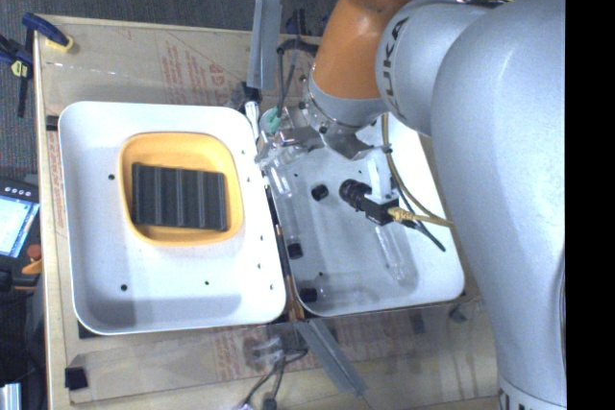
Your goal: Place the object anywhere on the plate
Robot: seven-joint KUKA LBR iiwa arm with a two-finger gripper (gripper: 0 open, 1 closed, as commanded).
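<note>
Standing by the table [144, 62], I saw the hand [274, 158] low at the left side of the right bin [437, 278]. I could not tell if it was spread or pressed together. A small black piece [320, 192], probably the object, lay near it. On the plate [178, 147] lay a ridged block [183, 197]. To do it well, the hand should centre over the piece and lift it high above both rims.

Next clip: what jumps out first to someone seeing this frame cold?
The big grey arm with its orange band fills the right side, reaching down over the right bin. Next, the yellow square plate with a dark ribbed insert sits in the left bin. The hand hangs at the right bin's upper left corner, by the divide between bins.
</note>
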